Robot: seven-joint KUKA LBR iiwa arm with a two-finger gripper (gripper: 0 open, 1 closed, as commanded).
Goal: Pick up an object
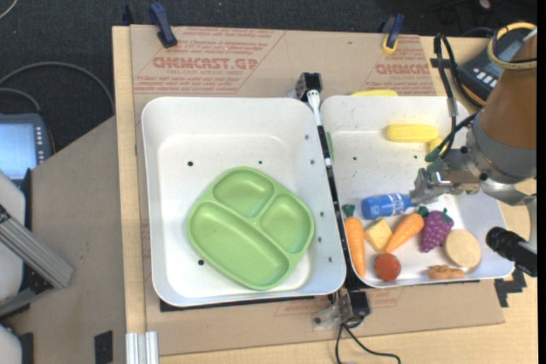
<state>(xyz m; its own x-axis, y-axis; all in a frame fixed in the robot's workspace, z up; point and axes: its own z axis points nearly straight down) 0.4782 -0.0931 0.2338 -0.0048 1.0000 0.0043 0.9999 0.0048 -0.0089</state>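
Observation:
The right bin (pixel 358 111) holds toy food: a yellow corn cob (pixel 412 132), a blue bottle (pixel 383 205), two carrots (pixel 355 244) (pixel 404 231), a yellow block (pixel 378 234), a red tomato (pixel 387 267), purple grapes (pixel 436 228), a tan cookie (pixel 462 249) and a small orange-brown piece (pixel 444 272). My gripper (pixel 426 186) hangs low in the bin, just right of the blue bottle and above the grapes. Nothing shows between it and the bottle.
The left bin (pixel 171 132) holds a green divided plate (pixel 250 226). A black strip (pixel 322 151) runs along the seam between the bins. Blue clamps (pixel 162 24) (pixel 392 32) sit at the board's far edge. Cables (pixel 448 98) trail from the arm at right.

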